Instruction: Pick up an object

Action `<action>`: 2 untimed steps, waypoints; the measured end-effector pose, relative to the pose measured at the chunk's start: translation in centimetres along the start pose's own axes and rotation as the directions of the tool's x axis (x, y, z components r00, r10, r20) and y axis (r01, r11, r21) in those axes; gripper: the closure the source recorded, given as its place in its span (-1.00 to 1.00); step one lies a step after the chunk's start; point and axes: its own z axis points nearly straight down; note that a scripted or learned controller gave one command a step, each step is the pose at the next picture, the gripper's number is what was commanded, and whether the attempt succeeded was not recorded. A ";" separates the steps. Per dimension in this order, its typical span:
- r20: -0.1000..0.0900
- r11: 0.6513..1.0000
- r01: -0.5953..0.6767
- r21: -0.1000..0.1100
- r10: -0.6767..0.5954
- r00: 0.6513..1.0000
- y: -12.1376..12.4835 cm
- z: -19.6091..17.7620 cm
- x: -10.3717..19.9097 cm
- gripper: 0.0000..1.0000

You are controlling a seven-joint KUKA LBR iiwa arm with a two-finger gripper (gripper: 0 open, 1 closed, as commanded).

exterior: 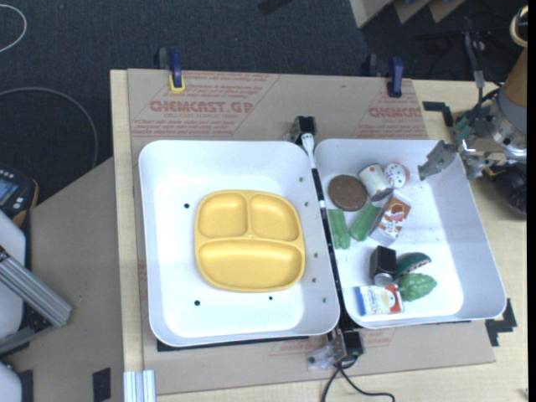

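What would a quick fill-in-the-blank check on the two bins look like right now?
1. The yellow divided tray lies in the ____ bin.
2. The brown disc lies in the ____ bin.
3. The tray has ____ compartments.
4. The gripper is above the right bin's ____ corner.

Missing: left; right; three; far right
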 end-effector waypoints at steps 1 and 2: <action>0.002 1.000 0.001 -0.004 -0.001 1.000 0.1 -1.1 0.0 1.00; 0.000 1.000 0.005 -0.009 -0.005 1.000 -3.5 -10.3 5.3 1.00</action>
